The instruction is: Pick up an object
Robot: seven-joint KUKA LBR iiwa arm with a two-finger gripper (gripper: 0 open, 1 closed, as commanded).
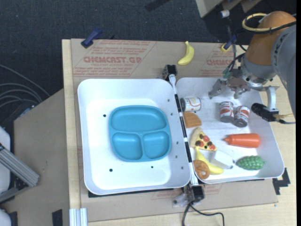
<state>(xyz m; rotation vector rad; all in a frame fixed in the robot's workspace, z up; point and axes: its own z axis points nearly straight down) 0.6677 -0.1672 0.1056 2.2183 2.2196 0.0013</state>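
Two white bins side by side, arm reaching in from three o'clock.

In the left bin: a blue divided tray, dead centre. In the right bin: a small can at ten o'clock, a pizza slice and banana toward seven, two red-and-white cans touching near centre, a carrot and green grapes toward five. At twelve o'clock, over the bin's far edge, the gripper; open or closed, impossible to tell.
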